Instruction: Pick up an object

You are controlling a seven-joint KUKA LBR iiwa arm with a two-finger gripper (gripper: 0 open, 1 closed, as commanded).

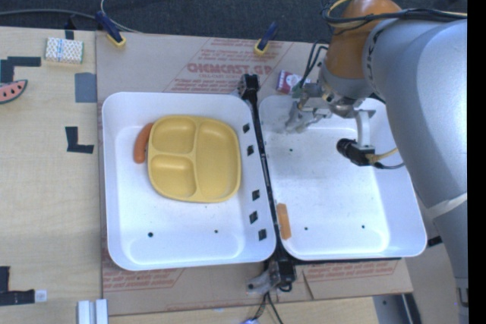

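Observation:
A yellow divided plate (194, 158) lies in the left bin (129, 239). An orange sausage-shaped piece (140, 144) sits against the plate's left rim. A small orange piece (283, 221) lies at the left wall of the right bin (380, 235), near the front. My gripper (295, 121) hangs low over the far left corner of the right bin, above bare white floor. Nothing shows in its grasp. The grey arm with its orange band (357, 34) covers the bin's far right part.
A small red and white packet (286, 80) lies on the cardboard just behind the right bin. Black clips (254, 163) line the ridge between the bins. Yellow and blue clamps (108, 26) and a cable lie at the bench's back edge.

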